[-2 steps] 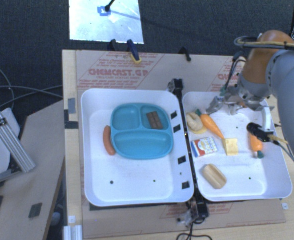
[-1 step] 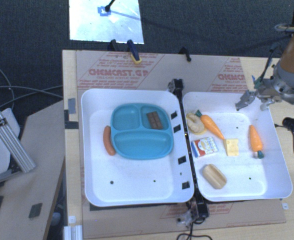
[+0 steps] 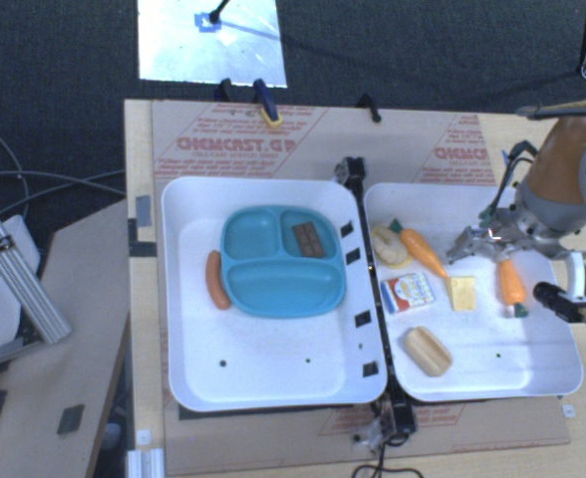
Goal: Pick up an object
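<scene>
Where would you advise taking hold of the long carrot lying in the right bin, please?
Probably at mid-length of the long carrot, coming from above with the jaws closing across its narrow width. It lies flat and slanted, green top beside the pale round piece, so the middle and lower end offer more room.

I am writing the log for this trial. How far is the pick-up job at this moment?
Nothing looks picked yet. In the right bin the two carrots, the cheese slice, the bread roll and the small carton all lie on the floor. In hand: the gripper is over this bin, between the carrots, with nothing seen between its fingers. Left: to grasp one object and lift it.
</scene>
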`<control>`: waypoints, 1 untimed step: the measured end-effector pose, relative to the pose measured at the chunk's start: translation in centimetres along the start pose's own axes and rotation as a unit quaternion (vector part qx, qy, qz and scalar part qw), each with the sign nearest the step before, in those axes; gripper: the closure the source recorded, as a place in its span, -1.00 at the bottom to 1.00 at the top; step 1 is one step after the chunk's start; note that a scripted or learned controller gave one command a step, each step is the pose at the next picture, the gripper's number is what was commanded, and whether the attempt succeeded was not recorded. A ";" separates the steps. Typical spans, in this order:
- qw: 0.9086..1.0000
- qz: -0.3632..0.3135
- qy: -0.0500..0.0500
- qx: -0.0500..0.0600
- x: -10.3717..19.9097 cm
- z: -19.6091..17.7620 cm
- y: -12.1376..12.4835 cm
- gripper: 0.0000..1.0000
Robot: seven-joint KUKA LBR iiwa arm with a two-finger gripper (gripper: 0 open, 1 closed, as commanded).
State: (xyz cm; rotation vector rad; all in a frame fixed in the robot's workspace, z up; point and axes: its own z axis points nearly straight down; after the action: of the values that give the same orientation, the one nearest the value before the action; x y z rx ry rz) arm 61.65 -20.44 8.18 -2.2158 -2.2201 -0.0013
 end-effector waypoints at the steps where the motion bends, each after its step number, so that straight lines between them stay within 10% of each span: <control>1: 1.000 0.000 -0.001 -0.001 -0.1 -0.3 -3.8 -1.00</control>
State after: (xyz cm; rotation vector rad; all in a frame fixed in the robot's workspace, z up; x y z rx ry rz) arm 57.82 -20.59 8.46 -2.2194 -2.2223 -0.0011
